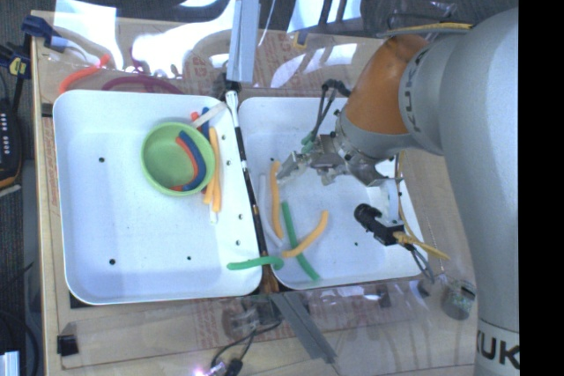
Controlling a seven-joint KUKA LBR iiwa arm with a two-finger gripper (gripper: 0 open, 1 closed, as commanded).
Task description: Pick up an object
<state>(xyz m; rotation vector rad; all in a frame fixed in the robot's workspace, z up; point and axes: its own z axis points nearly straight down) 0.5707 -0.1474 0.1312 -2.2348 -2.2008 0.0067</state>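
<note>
My gripper (291, 166) hangs low over the upper left part of the right bin (370, 264), reaching in from the right under the orange-banded wrist (379, 97). Just below and left of it lies a thin orange stick (276, 205). A dark green stick (298, 244) and a curved yellow-orange piece (311, 233) cross each other further down. A light green stick (255, 263) rests across the rims between the two bins. I see nothing held in the gripper.
The left bin (106, 233) holds a green bowl (172, 158) with blue and red pieces inside, and orange sticks (213, 180) lean beside it. The grey arm (467, 145) covers the right side of the right bin. Cables and a black connector (374, 224) hang near the bin's right rim.
</note>
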